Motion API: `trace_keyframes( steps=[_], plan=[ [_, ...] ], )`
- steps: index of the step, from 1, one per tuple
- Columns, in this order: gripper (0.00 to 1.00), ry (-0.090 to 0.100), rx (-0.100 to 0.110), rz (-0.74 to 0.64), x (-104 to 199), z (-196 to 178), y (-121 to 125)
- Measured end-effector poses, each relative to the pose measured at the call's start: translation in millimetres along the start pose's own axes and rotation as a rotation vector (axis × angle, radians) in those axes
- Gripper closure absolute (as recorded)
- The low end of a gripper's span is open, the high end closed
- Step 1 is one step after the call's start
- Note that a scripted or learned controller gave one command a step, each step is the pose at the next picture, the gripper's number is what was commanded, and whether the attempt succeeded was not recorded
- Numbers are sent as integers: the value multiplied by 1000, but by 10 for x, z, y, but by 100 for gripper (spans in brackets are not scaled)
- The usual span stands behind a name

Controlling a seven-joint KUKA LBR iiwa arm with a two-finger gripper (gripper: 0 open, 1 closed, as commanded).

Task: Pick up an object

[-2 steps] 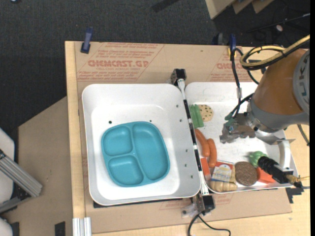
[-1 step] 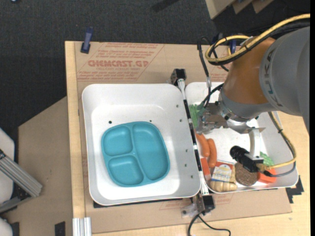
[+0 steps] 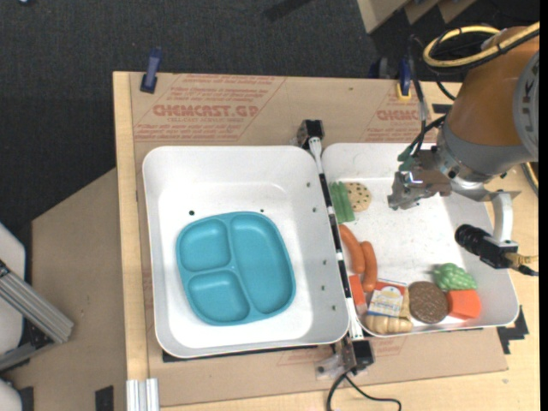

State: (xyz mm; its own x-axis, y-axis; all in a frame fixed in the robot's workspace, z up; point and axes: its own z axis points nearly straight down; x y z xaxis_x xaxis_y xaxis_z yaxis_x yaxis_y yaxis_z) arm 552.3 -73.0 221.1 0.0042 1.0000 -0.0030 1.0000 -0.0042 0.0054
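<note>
Two fingers of the grey gripper: parted or pinched, I cannot tell. Nothing sits between them. The round speckled cookie lies just beside, against the right white bin's divider; descending there could jam it.

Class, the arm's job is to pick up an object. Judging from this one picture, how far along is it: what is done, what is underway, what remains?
Done: nothing lifted; the cookie, sausages, broccoli and orange block all lie in the right bin. Underway: the gripper sits above that bin, right of the cookie, with nothing visible between its fingers. Left: descend, grasp, lift.
</note>
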Motion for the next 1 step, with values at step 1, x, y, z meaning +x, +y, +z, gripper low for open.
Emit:
trace_keyframes(
  steps=[1],
  plan=[
    [100, 4, 9, -8, 543, 384, 194]
  ],
)
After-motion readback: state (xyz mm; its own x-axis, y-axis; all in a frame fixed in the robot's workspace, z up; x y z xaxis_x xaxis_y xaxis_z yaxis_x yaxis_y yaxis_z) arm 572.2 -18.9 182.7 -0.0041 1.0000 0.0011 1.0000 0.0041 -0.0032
